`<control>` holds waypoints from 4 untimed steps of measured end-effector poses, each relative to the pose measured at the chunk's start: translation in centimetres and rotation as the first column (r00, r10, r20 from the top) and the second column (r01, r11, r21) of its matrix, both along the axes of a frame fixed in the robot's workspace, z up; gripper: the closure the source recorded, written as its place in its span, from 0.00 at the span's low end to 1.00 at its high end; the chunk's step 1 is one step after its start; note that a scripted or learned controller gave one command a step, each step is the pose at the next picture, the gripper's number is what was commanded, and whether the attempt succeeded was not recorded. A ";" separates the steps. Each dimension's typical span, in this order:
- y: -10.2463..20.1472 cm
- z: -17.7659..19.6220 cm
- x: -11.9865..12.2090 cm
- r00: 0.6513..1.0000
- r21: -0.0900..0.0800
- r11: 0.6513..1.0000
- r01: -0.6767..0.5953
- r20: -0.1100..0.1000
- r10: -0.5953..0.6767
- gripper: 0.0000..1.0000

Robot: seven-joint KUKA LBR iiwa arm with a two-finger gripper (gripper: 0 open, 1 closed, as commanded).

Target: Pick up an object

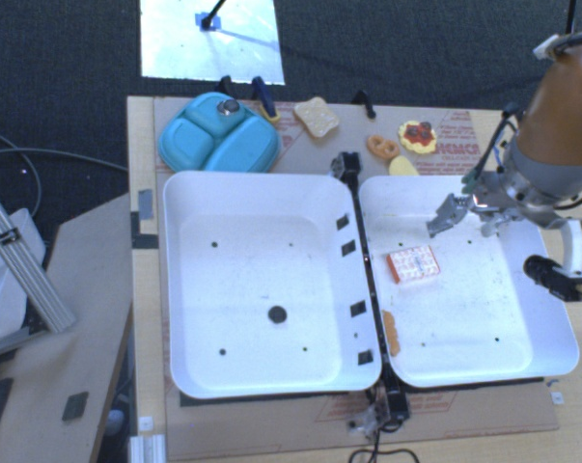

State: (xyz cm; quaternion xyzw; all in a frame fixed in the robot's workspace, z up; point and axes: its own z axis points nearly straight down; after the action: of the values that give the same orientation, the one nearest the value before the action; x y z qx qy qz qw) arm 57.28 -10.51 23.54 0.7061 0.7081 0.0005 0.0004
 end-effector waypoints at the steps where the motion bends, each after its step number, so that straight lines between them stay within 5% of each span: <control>1: -10.2 -7.3 -3.8 1.000 -0.002 1.000 0.011 -0.005 -0.011 0.00; 2: -10.0 -14.2 3.6 1.000 -0.002 1.000 -0.003 0.004 0.003 0.00; 3: 1.0 -14.9 5.1 1.000 0.001 1.000 -0.011 0.006 0.011 0.00; 4: 2.1 -14.9 9.9 1.000 -0.001 1.000 -0.005 0.006 0.005 0.00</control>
State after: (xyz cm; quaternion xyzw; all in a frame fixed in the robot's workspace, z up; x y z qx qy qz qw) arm 67.16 -8.45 8.60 0.7045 0.7097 0.0022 0.0029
